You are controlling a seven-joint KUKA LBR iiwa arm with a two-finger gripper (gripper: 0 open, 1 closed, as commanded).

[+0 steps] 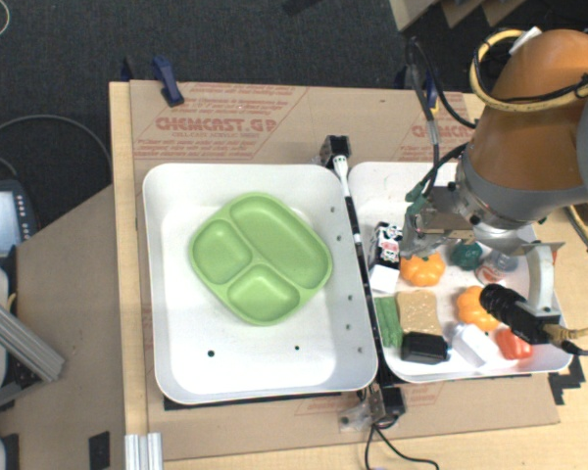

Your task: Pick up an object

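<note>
Left bin [167, 262]: holds a green tray [261, 258] with three compartments, lying flat near the middle
Right bin [392, 179]: crowded with small items, among them a green block [386, 321], tan sponge [417, 311], black block [423, 347] and orange pumpkin [422, 269]
Gripper [441, 231]: low over the right bin, just above the pumpkin; grip state cannot be told
Arm [529, 116]: reaching in from the right

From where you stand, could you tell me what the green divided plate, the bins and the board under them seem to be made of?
Green divided plate: probably moulded plastic, matte with a soft sheen and rounded compartment ridges.
Left bin and right bin: likely smooth white plastic, slightly glossy, with rounded corners.
Board: looks like brown cardboard, dull, carrying printed red lettering.
</note>
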